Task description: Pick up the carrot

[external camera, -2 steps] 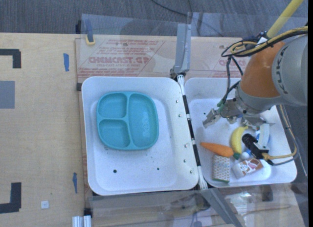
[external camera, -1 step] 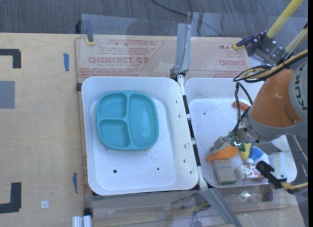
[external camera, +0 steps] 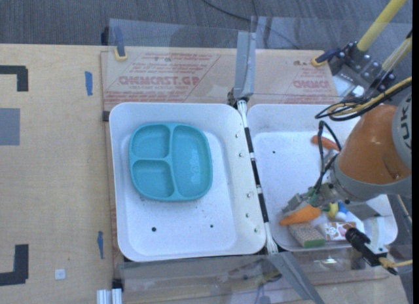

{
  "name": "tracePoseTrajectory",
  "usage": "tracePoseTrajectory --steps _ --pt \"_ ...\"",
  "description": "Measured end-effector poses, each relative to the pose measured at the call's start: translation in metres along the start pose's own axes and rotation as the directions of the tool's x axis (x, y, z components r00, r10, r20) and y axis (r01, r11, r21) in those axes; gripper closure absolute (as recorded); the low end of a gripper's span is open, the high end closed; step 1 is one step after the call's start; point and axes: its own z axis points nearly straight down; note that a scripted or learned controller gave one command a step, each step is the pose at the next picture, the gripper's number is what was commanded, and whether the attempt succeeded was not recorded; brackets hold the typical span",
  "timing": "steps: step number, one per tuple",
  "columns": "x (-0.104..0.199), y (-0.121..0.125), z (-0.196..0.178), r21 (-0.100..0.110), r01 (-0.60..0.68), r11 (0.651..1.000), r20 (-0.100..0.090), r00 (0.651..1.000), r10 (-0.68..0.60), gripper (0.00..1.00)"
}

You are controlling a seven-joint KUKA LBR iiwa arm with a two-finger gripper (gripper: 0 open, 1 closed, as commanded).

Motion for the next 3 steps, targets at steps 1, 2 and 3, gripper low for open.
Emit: tracePoseTrajectory --steps 1,2,3 --pt "-0.002 0.0 -0.011 -0.004 -0.006 1.0 0.001 1.0 0.006 1.0" --pt "-0.002 0.0 -0.01 -0.004 -0.006 1.0 0.001 1.0 0.006 0.0" --pt "-0.066 -0.018 0.001 0.003 0.097 0.995 -0.003 0.995 -0.097 0.0"
